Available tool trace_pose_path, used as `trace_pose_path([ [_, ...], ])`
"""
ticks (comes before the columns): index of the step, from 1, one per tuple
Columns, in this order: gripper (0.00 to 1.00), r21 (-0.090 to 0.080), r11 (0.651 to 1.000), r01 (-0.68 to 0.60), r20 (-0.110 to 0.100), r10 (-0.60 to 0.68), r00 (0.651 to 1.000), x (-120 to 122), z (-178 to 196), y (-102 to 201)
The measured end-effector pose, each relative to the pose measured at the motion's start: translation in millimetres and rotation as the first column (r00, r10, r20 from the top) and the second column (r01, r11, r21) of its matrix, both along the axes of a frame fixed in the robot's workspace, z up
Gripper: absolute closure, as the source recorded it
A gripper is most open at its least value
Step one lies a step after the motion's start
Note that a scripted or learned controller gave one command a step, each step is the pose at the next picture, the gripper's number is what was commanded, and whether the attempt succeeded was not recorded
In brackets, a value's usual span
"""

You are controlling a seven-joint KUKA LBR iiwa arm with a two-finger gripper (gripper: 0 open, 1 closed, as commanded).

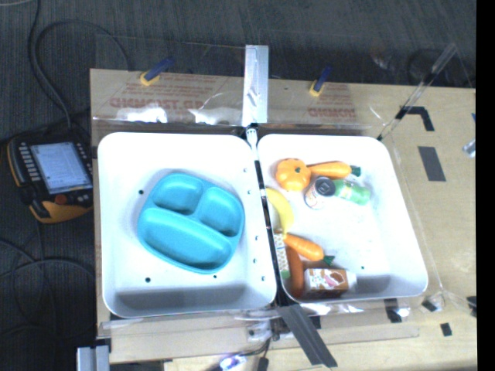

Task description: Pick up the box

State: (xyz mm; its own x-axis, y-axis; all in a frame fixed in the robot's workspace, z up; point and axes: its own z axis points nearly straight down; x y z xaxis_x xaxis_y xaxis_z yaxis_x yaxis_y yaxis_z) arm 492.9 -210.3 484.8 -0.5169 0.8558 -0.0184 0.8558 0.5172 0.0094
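Fingers: we are not managing to tell whether they are wide or narrow.
Box (325, 280): we are seeing it lying flat against the near wall of the right bin (390, 230), just beside a carrot (303, 246).
Progress: we are judging nothing done yet; reaching, gripping and lifting are all remaining.
Materials: we are reading brown printed card with flat sides, and smooth white plastic.

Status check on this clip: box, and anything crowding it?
Box flat at right bin's near edge, ungrasped. Carrot touches its upper left. Sausage alongside.

Dark carpet floor (232, 14), black cables (46, 60), tan wooden bench (448, 207)
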Motion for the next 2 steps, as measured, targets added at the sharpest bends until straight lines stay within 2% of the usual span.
trace_pose_path([
  [2,1.0,-0.003,1.0,-0.004,0.006,0.004,1.0,3.3,20.0,1.4],
])
